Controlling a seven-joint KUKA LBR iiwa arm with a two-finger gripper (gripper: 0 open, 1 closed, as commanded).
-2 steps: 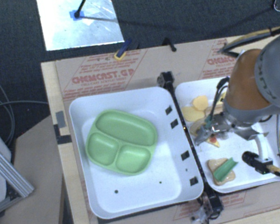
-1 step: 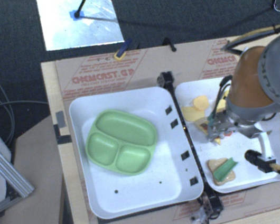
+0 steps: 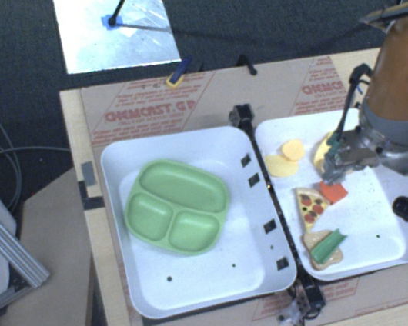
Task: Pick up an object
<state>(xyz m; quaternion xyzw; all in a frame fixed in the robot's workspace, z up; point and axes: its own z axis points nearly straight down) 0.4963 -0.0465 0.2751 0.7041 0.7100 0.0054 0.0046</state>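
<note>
Jaws: cannot tell, open or clenched; the gripper hangs low in the right bin.
Left of the pizza slice lies a green divided plate; yellow pieces above it, red piece beside it, under the gripper; green-topped toast below.

From my remote seat, the only lettering I can find sits on the flat brown cardboard sheet that lies on the tabletop under the two shallow white bins. It is printed in faded red. At the sheet's upper left, above the left bin, a bold line reads roughly "CHEMCAST GP", with a smaller red line over it that is too blurred for me to read. At the upper right corner I see more red print of the same kind, partly cut off and too soft to make out. More faint red print shows along the sheet's lower edge, unreadable.
</note>
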